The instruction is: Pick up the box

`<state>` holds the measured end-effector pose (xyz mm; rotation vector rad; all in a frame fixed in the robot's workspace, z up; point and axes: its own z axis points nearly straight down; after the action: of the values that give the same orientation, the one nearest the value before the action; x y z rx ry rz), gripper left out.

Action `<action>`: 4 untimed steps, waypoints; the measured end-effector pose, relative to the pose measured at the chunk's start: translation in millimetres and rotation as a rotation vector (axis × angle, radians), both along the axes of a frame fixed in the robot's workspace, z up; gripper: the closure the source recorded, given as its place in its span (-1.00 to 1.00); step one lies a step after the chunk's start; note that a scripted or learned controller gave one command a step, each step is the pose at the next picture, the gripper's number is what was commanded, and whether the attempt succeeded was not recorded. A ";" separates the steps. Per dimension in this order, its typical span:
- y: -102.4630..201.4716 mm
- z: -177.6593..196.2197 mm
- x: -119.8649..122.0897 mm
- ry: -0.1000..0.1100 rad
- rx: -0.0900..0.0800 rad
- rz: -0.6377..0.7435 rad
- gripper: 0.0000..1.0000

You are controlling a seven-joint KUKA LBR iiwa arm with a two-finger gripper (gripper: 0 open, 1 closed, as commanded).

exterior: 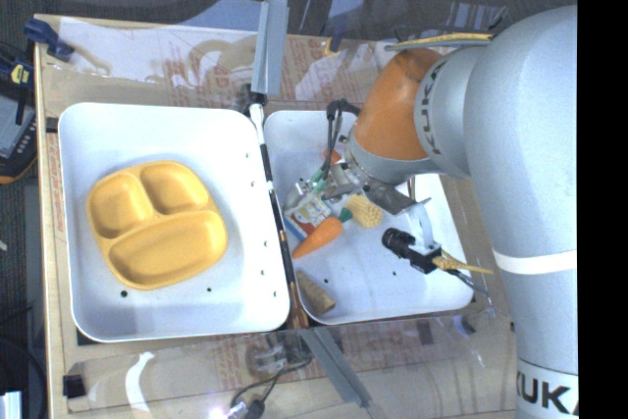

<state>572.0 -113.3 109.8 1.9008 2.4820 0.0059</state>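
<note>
1. Yellow divided tray (pixel 157 223) lies in the left bin (pixel 74 128).
2. The right bin (pixel 392 304) holds an orange carrot (pixel 319 235), a piece of corn (pixel 365 211) and a brown block (pixel 316 292).
3. The small printed box (pixel 304 209) lies near that bin's left wall, touching the carrot.
4. The gripper (pixel 336 180) hangs low just beside the box; the wrist hides it, so I cannot tell whether it is apart or together.
</note>
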 end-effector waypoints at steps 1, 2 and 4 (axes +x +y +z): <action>0.2 9.7 0.3 0.001 0.000 0.004 1.00; 0.2 9.7 0.3 0.001 -0.001 0.005 -1.00; 7.1 0.0 -2.7 0.002 -0.003 -0.071 1.00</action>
<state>569.4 -106.2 109.8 1.9879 2.4128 -0.0007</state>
